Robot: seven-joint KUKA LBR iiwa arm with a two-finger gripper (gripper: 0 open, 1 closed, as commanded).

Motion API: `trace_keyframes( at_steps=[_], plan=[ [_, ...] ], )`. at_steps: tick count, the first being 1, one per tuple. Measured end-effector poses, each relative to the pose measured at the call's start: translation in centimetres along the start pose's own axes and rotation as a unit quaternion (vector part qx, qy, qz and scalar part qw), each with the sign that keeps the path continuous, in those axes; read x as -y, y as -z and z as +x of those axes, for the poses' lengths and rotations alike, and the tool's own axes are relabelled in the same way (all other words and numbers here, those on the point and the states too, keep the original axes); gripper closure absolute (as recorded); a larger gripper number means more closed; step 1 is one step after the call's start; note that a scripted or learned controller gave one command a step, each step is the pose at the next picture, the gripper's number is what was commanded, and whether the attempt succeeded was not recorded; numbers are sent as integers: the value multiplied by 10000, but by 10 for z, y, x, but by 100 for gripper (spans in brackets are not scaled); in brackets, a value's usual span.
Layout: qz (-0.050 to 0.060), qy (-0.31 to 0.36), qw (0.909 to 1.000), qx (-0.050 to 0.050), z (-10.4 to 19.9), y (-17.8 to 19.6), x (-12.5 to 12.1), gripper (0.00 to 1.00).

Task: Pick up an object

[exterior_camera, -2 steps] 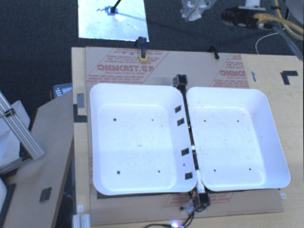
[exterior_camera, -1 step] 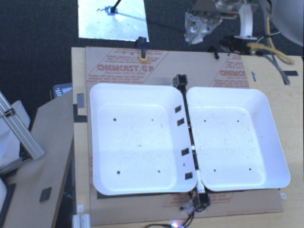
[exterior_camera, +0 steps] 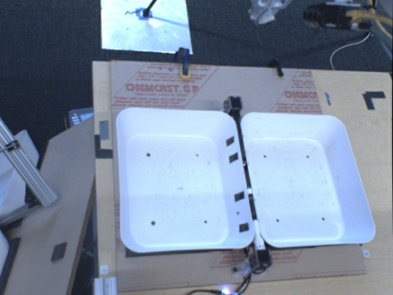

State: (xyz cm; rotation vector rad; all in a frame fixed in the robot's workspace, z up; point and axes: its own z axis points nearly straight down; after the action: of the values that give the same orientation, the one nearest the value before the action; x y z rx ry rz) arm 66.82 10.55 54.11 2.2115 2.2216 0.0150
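My gripper hangs high at the top of the camera view, beyond the far edge of the bench and well above it. It is up and back from the right bin. Two shallow white bins lie side by side on the bench, and the left bin shows a bare white floor with a few small dark holes. The right bin's floor looks the same, with faint scuff marks. Nothing shows between the gripper's tips.
Black clips run along the seam between the bins. A yellow and blue clamp sits at the board's far edge. Behind it a shiny metal sheet lies on the dark floor. An aluminium rail leans at the left.
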Motion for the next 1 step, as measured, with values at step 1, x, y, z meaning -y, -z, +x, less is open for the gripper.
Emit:
trace_keyframes(
  at_steps=[1],
  plan=[
    [67,-32,10000,15,-50,-61,1,100]
  ],
)
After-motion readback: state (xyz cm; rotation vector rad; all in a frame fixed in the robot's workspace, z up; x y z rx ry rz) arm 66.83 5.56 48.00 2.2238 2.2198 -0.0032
